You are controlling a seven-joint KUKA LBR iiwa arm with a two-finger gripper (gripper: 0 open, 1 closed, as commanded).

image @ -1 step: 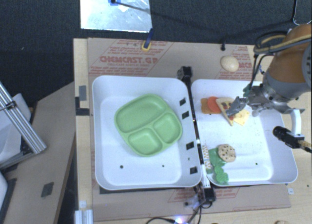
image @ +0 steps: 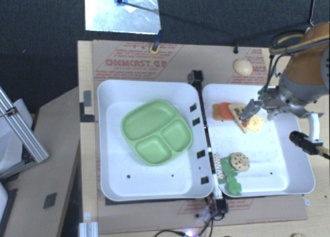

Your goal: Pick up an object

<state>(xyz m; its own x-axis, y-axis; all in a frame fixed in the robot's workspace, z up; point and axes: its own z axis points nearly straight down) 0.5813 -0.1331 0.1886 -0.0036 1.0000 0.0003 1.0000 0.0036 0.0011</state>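
The arm reaches in from the right, its gripper [image: 251, 111] low over the right bin [image: 289, 179] near that bin's far left part. The gripper sits directly above a small cluster of toy food: a yellow cheese wedge [image: 254, 123] lies just under and slightly right of the tip, touching or overlapping a tan slice [image: 236, 110], with an orange-red piece [image: 223, 111] just to the left of that. Whether the fingers are spread or closed, I cannot tell; the tip is small and blurred against the cheese, and nothing is clearly seen gripped between them. Nearer the camera in the same bin lie a round cookie [image: 239, 161] and, beside the bin's left wall, a green leafy piece [image: 231, 181]. The left bin [image: 111, 127] holds a green divided plate [image: 157, 131] lying flat. On the worktop [image: 206, 58] beyond the right bin rests a pale egg-shaped object [image: 243, 66].
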